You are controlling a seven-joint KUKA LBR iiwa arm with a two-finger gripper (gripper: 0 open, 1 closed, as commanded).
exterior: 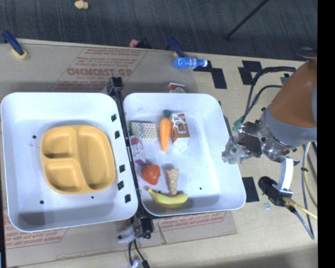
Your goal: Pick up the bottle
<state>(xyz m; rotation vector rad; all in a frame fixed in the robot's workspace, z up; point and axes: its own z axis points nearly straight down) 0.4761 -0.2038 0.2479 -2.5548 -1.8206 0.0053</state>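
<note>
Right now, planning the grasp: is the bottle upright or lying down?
Lying down. The blue bottle rests on its side on the bench beyond the right bin, cap pointing right.

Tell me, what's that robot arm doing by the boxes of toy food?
The arm's gripper hangs at the right edge of the right bin, holding nothing. That bin has a carrot, a banana, a tomato and a few other small things. The left bin holds a yellow divided plate. A blue bottle lies outside the bins, on the bench behind them.
</note>
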